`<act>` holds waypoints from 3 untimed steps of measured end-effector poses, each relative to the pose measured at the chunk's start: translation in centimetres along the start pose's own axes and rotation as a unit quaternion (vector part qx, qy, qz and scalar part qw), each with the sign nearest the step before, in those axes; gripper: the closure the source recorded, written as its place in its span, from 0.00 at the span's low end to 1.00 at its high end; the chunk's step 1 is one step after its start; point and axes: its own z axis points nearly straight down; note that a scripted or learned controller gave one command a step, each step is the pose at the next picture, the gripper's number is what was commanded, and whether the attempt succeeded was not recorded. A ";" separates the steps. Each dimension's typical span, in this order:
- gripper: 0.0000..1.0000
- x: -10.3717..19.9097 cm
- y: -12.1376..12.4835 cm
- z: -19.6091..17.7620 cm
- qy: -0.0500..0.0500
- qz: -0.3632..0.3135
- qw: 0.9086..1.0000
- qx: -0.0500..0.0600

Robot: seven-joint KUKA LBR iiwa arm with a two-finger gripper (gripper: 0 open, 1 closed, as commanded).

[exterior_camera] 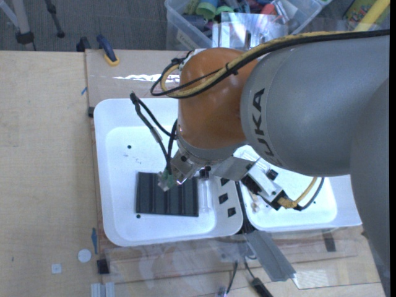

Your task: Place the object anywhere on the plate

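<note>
Arm (297, 85) over both bins, wrist down on left bin (117, 135).
I see the grey arm w/ orange band covering most of the right bin (322, 212). Black ribbed plate (154, 197) lies flat in left bin, near its front edge. Gripper (176, 179) sits at plate's top edge; can't tell its state. Can't make out the object. Clear tub of toys (247, 5) behind bench.

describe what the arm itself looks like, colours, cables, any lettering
The arm is smooth grey with a rounded orange band above the wrist. Dark letters "UKA" run down the grey shell. Black and yellow cables loop over the orange part, and a yellow cable curls below near the metal wrist hardware.
</note>
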 end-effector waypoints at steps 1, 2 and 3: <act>1.00 1.9 -0.4 5.9 0.000 -0.219 0.976 -0.001; 1.00 0.9 1.6 -10.5 -0.003 -0.387 0.922 -0.004; 1.00 2.3 0.0 -4.8 -0.001 -0.518 0.855 -0.001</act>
